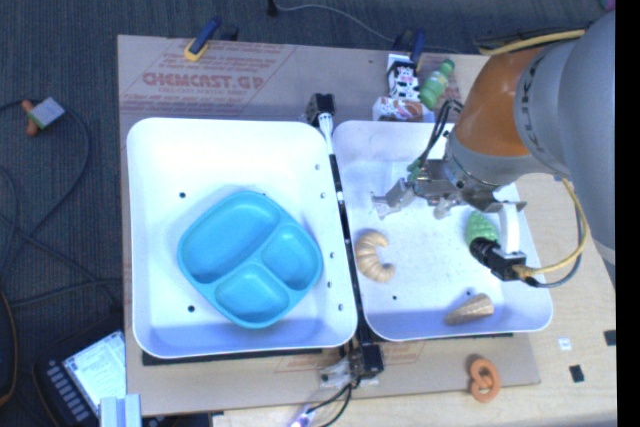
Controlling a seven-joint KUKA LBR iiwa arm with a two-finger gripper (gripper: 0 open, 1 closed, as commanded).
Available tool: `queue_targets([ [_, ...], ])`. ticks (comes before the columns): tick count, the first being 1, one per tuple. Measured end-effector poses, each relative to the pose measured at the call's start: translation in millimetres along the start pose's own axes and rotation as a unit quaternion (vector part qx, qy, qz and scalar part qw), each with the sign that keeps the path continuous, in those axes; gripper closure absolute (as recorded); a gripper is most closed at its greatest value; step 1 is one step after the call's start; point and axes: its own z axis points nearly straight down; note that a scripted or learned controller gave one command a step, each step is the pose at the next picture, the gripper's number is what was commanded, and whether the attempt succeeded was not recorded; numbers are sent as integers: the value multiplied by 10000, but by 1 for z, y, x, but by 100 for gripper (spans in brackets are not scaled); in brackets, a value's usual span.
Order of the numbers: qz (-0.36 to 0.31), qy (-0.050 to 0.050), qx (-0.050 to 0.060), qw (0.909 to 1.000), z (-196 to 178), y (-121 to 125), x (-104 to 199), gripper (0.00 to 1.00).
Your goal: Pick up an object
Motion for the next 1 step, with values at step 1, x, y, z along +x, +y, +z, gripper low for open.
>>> queue_targets([
  [1,22,-21,-55,10000,42,-39,-7,0],
])
